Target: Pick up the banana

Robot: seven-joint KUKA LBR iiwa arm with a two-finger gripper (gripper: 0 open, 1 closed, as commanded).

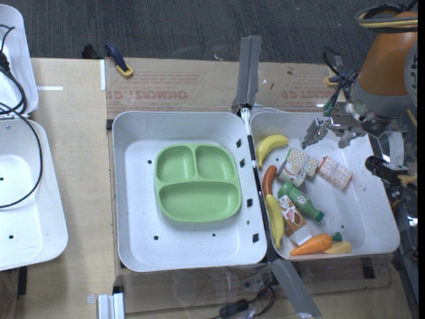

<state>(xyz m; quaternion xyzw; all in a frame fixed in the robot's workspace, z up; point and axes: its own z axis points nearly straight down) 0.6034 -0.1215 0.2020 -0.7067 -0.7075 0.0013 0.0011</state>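
Curved yellow banana lies in right white bin, upper left; metal two-finger hand, spread open, is poised above bin's upper right

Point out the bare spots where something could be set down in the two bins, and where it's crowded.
Free: the left bin's floor around the green divided plate, widest along its left and near walls, and the right bin's floor right of the green bottle. Crowded: the right bin's left side, where banana, sausage, corn, cartons and carrot pack together.
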